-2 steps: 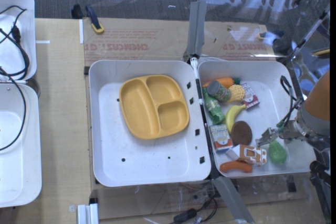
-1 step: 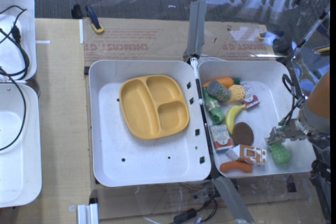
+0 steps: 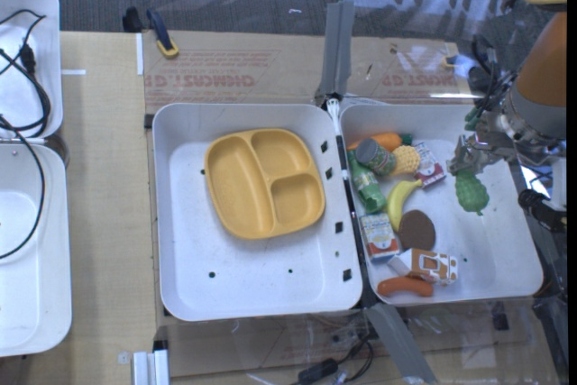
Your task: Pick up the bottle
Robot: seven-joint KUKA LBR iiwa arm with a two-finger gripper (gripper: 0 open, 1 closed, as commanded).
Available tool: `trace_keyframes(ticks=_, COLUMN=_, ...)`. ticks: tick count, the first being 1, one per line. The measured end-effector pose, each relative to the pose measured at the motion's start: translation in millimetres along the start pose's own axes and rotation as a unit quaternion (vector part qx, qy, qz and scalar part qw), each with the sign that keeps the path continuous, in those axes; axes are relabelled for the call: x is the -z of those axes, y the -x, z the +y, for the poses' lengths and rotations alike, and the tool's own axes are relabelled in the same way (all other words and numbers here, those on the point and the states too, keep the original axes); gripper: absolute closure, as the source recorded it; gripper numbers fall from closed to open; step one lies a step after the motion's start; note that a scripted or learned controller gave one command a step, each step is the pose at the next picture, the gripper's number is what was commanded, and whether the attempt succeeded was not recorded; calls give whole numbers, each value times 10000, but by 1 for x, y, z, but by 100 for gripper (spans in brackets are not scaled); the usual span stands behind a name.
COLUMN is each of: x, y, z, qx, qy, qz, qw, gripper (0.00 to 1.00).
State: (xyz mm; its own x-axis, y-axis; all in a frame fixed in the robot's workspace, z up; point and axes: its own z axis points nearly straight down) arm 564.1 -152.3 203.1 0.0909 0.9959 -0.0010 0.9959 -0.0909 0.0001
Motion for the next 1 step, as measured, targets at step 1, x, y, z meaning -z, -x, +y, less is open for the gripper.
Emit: trace_keyframes(ticks=1, x=0, y=-33, z=43, qx=-477, qy=-13, qz=-5, qw=9989, gripper=100)
